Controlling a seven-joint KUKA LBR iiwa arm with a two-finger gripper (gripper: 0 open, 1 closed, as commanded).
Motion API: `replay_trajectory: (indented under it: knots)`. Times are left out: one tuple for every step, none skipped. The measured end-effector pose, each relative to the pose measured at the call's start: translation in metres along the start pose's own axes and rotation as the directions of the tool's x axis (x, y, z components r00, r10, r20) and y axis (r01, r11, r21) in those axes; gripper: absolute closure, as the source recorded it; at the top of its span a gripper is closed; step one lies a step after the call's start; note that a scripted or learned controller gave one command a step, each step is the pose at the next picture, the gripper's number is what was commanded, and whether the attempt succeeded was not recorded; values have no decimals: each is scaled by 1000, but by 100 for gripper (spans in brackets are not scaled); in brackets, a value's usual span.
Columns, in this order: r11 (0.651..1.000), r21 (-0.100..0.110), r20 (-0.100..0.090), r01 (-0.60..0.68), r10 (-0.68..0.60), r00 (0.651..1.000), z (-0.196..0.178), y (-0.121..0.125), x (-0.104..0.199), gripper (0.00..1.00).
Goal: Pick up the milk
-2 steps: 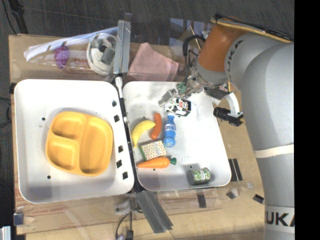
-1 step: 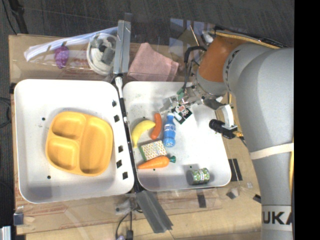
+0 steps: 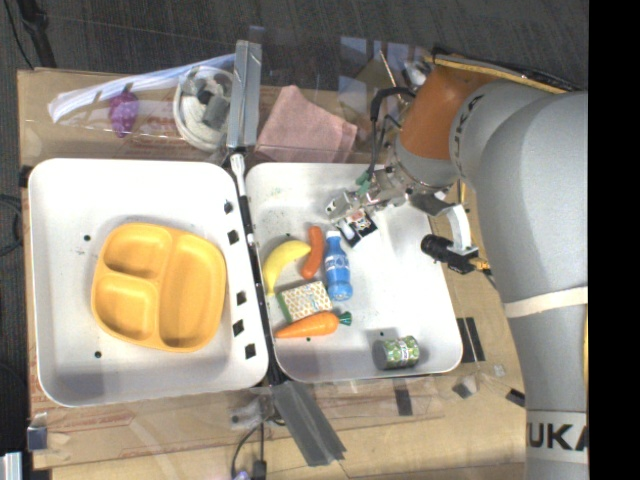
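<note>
The claw [image 3: 352, 211] hangs over the back part of the right white bin [image 3: 430, 298]. It is small and dark with shiny bits, and I cannot tell how it is set. It does not hold the milk.

Just in front of the claw lies the milk, a small blue bottle with a white label [image 3: 337, 267]. It lies on its side on the bin floor. A red-orange sausage [image 3: 314, 251] lies right beside it, and a yellow banana [image 3: 281, 262] is next to that. Below them sit a small checked packet [image 3: 305, 297] and an orange carrot with a green top [image 3: 310, 325]. A little green can [image 3: 398, 350] lies near the front corner, apart from the rest.

The left white bin [image 3: 60, 218] holds a yellow plastic tray with three parts [image 3: 158, 285]. At the back of the desk [image 3: 40, 98] lies a pink cloth [image 3: 303, 128].
</note>
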State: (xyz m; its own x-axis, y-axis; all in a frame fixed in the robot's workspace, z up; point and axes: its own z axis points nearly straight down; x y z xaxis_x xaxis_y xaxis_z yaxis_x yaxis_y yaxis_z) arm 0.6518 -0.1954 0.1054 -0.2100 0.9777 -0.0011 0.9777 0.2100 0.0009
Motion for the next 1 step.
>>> replay_trajectory:
  knots:
    - [994, 1, 0, -109, 109, 994, -110, 6, 8, 100]
